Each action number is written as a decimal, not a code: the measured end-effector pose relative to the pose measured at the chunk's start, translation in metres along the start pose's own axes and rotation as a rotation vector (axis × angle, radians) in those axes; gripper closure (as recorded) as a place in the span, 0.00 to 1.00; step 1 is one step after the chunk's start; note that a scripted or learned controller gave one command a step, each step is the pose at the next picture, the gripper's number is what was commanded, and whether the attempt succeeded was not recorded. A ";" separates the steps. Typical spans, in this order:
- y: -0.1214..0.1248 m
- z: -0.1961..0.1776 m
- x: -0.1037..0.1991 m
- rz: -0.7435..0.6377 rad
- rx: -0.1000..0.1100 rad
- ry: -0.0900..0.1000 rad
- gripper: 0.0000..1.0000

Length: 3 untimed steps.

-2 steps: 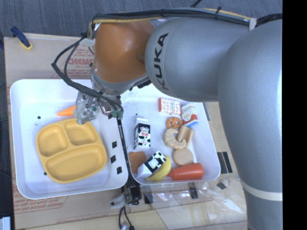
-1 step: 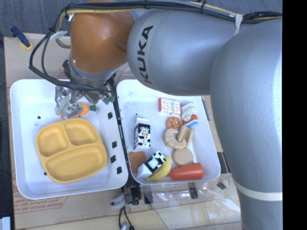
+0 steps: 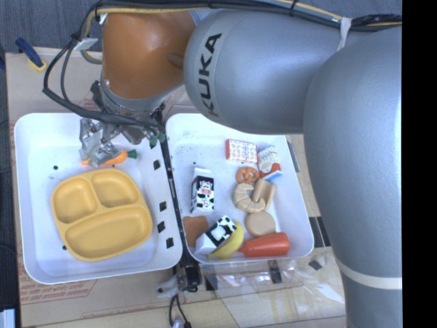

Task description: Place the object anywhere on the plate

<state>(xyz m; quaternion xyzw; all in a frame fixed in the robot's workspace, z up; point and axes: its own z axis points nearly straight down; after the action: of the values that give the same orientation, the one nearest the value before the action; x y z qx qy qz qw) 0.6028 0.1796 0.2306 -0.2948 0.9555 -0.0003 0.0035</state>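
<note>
A yellow plate with three compartments lies in the left bin. An orange toy carrot with a green tip sits just beyond the plate's far rim, on the bin floor or barely above it. My gripper hangs straight over the carrot from the orange wrist band, its metal tips reaching down to the carrot's middle. The carrot's ends stick out to either side of the gripper. The wrist hides the contact itself.
The right bin holds several toy foods: a cow-print carton, a red-patterned box, bread pieces, a banana and a red vegetable. The divider wall between the bins runs close to the gripper's right.
</note>
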 end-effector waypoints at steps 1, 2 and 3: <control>-0.020 0.018 0.010 -0.484 -0.005 0.006 1.00; 0.004 0.034 -0.034 -0.703 -0.006 0.003 1.00; 0.000 0.009 -0.037 -1.129 -0.007 0.001 1.00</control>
<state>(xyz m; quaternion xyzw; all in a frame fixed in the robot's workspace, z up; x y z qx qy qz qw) 0.6332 0.2000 0.2214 -0.7602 0.6497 0.0009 0.0015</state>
